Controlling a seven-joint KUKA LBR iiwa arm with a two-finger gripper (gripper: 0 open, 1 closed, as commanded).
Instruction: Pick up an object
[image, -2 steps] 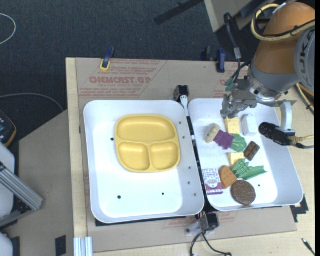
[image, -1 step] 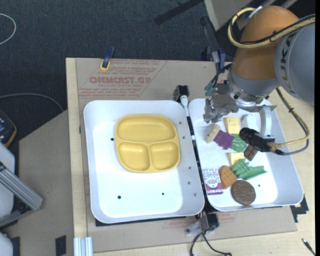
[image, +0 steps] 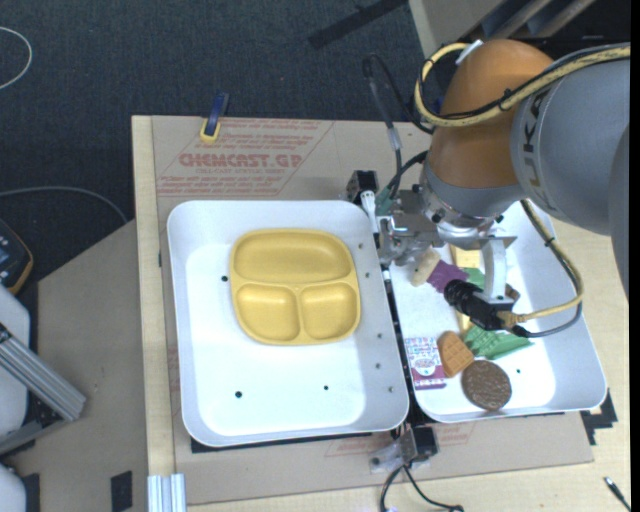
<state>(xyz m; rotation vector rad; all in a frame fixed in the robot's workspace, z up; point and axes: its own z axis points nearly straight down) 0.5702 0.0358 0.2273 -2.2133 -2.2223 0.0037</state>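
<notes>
My gripper (image: 432, 252) hangs low over the back part of the right bin (image: 570, 330), under the orange band of the arm. Just beneath it lie a beige block (image: 428, 270) and a purple piece (image: 446, 277). Toward the front of that bin are a green piece (image: 495, 343), a tan cracker-like piece (image: 455, 352), a brown round disc (image: 486, 384) and a small pink-and-white packet (image: 426, 362). The wrist hides part of the bin's back area.
The left bin (image: 200, 380) holds a yellow divided plate (image: 296, 284) in its back half. A blue-and-yellow clip (image: 213, 118) lies on the cardboard sheet (image: 250, 155) behind the bins. The wall between the bins runs just left of the gripper.
</notes>
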